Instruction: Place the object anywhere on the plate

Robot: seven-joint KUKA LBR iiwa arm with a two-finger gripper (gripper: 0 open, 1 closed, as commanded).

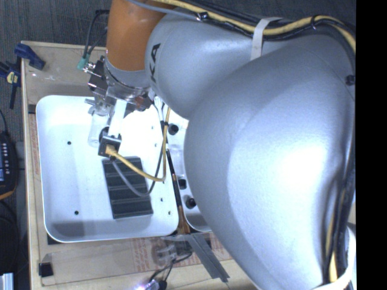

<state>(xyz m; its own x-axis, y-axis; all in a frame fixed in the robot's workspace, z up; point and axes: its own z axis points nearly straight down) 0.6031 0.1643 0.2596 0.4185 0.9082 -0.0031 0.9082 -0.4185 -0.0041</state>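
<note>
Your object is a dark, ribbed rectangular block (pixel 127 189) lying flat in the left bin (pixel 60 180). The gripper (pixel 103 122) hangs just above its upper end; its finger state can't be told.

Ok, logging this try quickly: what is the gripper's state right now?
Gripper: cannot be told; it hangs over the left shallow white bin, beside the dark ribbed rectangular object.

Wooden bench (pixel 36 71) bearing two white bins (pixel 66 180), blue clamp (pixel 27 54) at corner.
</note>
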